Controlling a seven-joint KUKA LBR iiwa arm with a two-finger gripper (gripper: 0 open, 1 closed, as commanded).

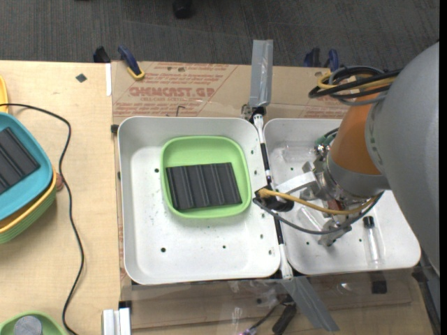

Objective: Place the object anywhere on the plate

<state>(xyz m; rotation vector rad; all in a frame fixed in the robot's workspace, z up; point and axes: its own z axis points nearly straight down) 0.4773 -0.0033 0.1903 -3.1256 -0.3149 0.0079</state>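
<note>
Camera view looks down on a wooden desk (pixel 63 110) carrying two shallow white bins side by side. The left bin (pixel 143 229) holds a green plate (pixel 172 153) with rounded corners, set toward the far half of the bin. A dark grey ribbed slab (pixel 202 185) lies flat on the plate, covering most of its middle and leaning slightly askew to its edges.

Over the right bin (pixel 394 260) the grey arm (pixel 415 117) reaches in from the right, its orange band (pixel 353 145) just above the wrist. The claw (pixel 332 226) hangs low over the middle of this bin, close to the wall shared with the left bin. The wrist covers it from above, so I cannot tell whether it is open or closed, or whether it has hold of anything.

A clear tube (pixel 372 244) with a black cap lies flat on the floor of the right bin, just right of the claw and near the front rim. It is well apart from the plate. Which thing is meant to go on the plate cannot be told for sure; the slab rests on the plate and the tube lies in the other bin.

Behind the bins lies a sheet of cardboard (pixel 181 89) with red print, with a blue clamp (pixel 130 61) at its far left corner. A stack of teal and yellow trays (pixel 28 187) sits at the left edge of the desk, and a black cable (pixel 70 187) trails past it.
</note>
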